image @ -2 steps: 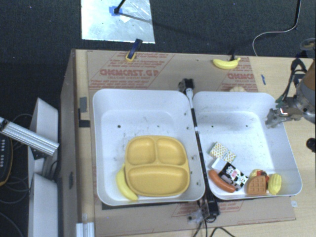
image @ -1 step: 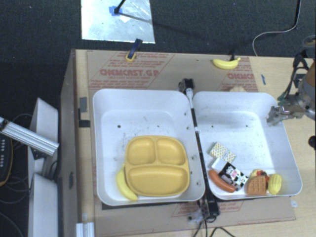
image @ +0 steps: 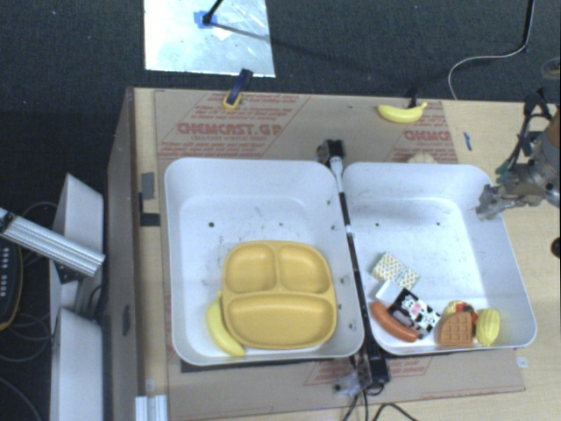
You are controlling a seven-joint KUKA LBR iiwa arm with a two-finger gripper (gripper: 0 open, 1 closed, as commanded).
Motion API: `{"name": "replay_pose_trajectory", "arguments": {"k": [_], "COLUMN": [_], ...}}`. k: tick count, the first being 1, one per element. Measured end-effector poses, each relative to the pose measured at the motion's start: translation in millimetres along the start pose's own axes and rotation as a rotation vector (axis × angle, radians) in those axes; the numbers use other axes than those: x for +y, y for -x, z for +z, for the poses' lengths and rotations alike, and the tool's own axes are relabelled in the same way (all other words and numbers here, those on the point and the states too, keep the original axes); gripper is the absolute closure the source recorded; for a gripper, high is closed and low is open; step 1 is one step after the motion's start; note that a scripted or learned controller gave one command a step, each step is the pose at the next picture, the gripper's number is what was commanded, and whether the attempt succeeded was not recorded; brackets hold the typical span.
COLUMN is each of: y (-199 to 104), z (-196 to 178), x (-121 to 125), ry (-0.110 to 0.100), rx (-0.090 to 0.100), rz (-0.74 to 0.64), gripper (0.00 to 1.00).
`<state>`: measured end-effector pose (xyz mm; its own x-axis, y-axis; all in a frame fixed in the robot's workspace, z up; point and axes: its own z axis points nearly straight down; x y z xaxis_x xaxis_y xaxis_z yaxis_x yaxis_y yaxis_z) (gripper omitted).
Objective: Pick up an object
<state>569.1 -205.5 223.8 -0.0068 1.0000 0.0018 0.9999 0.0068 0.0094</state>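
Observation:
The right bin [image: 438, 191] holds a cluster of small toys near its front: two checkered blocks [image: 394, 272], a red sausage [image: 392, 322], a black-and-white cow-patterned piece [image: 414, 311], a brown waffle [image: 456, 329] and a yellow ribbed piece [image: 487, 324]. In the left bin [image: 245, 191] lies a yellow divided plate [image: 279, 294] with a yellow banana [image: 222, 326] against its left front edge. My gripper [image: 498, 198] hovers at the right bin's far right rim, well away from the toys, with nothing visibly held.
A second banana [image: 401, 111] lies on the cardboard behind the right bin. A black divider bar [image: 346, 235] runs between the bins. A shiny sheet [image: 209, 23] lies on the floor at the back left.

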Motion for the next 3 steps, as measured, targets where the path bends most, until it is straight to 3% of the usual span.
{"name": "replay_pose_trajectory", "arguments": {"k": [2,3], "y": [-1,1], "z": [-21,-6], "x": [2,-32], "ry": [0.007,-0.008], "rx": [0.001,-0.003], "rz": [-0.007,0.005], "gripper": [1.0,1.0]}}
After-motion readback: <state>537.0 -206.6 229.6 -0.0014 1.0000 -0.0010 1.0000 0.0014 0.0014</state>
